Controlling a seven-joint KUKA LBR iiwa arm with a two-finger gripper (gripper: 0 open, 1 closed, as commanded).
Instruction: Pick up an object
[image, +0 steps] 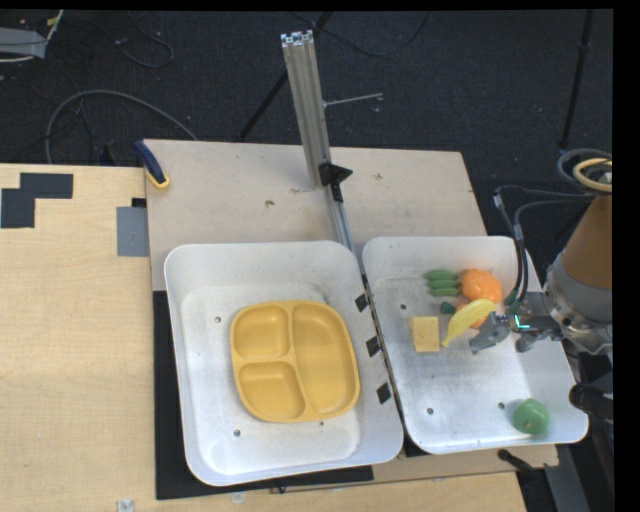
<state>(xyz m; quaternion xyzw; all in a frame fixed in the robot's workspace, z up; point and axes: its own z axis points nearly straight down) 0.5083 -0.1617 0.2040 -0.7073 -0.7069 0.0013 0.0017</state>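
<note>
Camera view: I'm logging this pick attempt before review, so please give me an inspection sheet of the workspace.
Surface: bench bearing two shallow white bins side by side, left bin and right bin.
Job's things: in the right bin, an orange ball, a yellow curved piece, a tan block, a dark green piece and a green ball apart near the front corner.
Clutter: yellow divided tray in the left bin.
Grippers: hand low over the right bin beside the yellow piece; finger state cannot be told.
Cables: black cables on the dark floor behind the bench.
Surroundings: metal post behind the bins; wooden table at left.
</note>
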